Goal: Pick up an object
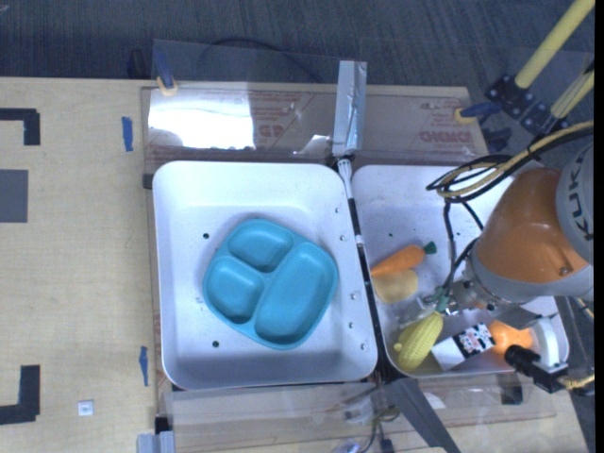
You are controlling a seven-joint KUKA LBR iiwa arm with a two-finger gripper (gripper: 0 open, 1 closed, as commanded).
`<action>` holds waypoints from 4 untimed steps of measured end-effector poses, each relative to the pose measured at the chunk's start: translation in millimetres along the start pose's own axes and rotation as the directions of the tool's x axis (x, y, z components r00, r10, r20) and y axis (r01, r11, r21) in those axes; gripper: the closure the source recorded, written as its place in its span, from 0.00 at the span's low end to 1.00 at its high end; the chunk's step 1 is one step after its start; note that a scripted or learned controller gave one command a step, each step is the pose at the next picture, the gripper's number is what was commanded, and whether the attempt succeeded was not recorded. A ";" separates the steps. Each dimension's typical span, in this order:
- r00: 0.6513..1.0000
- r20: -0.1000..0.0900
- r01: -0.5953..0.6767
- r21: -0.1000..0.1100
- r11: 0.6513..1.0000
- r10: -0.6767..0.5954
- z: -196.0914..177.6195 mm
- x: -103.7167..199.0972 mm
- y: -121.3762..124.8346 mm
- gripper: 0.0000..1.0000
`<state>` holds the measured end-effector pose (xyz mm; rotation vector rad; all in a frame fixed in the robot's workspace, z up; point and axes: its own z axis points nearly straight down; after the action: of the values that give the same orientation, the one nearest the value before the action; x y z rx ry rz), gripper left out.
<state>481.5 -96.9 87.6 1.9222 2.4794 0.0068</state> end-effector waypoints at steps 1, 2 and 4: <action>1.000 0.003 -0.001 -0.007 1.000 0.001 -11.4 -0.8 2.2 1.00; 1.000 0.002 0.018 0.000 1.000 -0.018 -117.3 -32.1 41.3 1.00; 0.990 0.001 0.138 -0.001 0.990 -0.138 0.0 -3.8 12.0 0.00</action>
<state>494.0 -97.6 87.6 1.7448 2.6053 0.0064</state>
